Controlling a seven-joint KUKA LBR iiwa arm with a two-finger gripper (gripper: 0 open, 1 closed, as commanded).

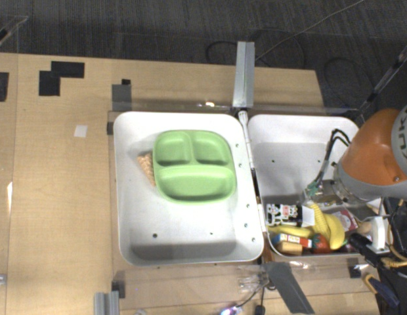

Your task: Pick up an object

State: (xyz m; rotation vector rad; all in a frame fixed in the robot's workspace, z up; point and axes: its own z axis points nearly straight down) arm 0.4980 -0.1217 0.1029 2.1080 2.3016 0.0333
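The right bin (289, 143) holds a pile of small things along its front edge: a yellow banana (292, 231), a second yellow banana-like piece (333, 228), a black-and-white printed box (283, 212), and a red and brown item (302, 244). My gripper (327, 201) hangs low over the right part of this pile, just above the yellow piece. The grey arm with its orange band (374, 153) covers the bin's right side and hides what lies under it.
The left bin (184, 241) carries a green divided plate (192, 165) with a tan speckled object (146, 167) poking out at its left edge. A metal post (244, 74) stands behind the divider between the bins. Cables (387, 268) lie at the right.
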